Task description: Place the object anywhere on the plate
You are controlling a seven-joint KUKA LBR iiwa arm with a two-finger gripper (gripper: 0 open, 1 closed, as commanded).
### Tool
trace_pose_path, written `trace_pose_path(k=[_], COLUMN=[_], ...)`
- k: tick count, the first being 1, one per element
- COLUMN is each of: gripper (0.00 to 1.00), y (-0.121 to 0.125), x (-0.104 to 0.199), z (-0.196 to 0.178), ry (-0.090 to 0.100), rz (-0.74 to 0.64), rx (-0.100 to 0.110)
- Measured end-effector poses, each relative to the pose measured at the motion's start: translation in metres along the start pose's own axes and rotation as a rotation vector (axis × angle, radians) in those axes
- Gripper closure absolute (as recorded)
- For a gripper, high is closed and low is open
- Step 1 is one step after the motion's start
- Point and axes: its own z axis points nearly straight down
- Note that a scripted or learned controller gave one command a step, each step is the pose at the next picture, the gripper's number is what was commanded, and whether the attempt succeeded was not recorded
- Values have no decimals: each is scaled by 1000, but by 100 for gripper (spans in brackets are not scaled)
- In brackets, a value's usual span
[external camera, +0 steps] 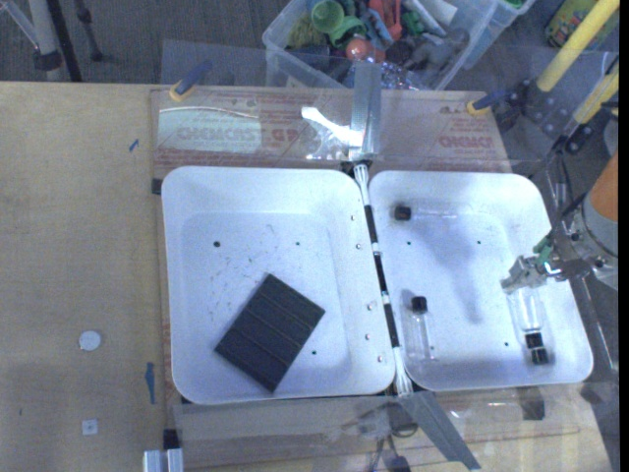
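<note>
Camera view: tan bench (69, 214), clear toy tub (393, 18) behind.

Even, fairly bright overhead light with a cool cast; both white bins (193, 197) look bluish. Glare streaks the clear sheet (324, 131) along the bench's far edge. Soft grey shadows pool inside the right bin (491, 190). The picture is slightly soft throughout, small things grainy

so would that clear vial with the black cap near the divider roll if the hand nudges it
Probably. The clear cylindrical vial with a black cap lies on its side in the right white bin, so a sideways push would likely roll it. It looks smooth, so it may slip between the fingers. It seems small and light, easily knocked.
</note>
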Motion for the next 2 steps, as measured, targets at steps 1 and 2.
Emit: trace_pose_path(k=[1,2], gripper=[100,100], y=[58,130], x=[72,133], z=[-67,-156], ry=[0,-1], rz=[-20,-49], rx=[1,0])
